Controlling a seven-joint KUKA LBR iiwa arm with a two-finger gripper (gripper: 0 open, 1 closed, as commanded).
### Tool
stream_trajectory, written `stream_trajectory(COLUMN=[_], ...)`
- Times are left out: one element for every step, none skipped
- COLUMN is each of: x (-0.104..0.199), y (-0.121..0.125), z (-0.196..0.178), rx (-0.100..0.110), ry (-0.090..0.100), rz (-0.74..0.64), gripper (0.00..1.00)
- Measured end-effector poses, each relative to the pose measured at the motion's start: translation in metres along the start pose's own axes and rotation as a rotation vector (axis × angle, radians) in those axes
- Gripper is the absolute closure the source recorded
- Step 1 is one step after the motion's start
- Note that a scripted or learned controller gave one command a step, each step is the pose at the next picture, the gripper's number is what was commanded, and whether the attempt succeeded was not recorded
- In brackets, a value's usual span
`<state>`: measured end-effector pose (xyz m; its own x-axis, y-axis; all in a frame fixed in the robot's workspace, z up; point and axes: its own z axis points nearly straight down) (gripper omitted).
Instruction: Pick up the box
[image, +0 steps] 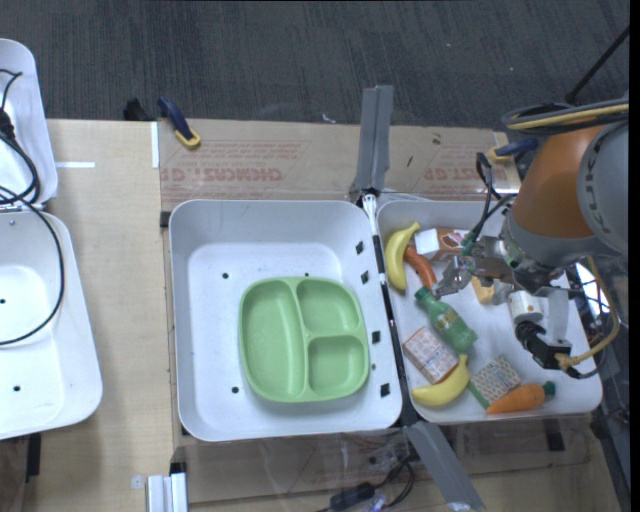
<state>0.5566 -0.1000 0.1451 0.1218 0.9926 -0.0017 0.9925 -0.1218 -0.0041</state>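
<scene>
The pincer (462, 272), its opening indiscernible, is held above the green bottle (445, 320); the box (428, 352) could be missed

Robot lab: cardboard-topped bench (300, 160), white bins (200, 300), loose cables (30, 180).

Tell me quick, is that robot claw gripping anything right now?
Gripper: cannot be told; it hangs over the right bin, near the green bottle and a banana.
</scene>
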Motion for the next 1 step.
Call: stream_trajectory(x=[-0.0022], y=[-0.0807], z=[0.0262], rx=[0.002], ry=[0.001], rz=[0.060], gripper=[0.00])
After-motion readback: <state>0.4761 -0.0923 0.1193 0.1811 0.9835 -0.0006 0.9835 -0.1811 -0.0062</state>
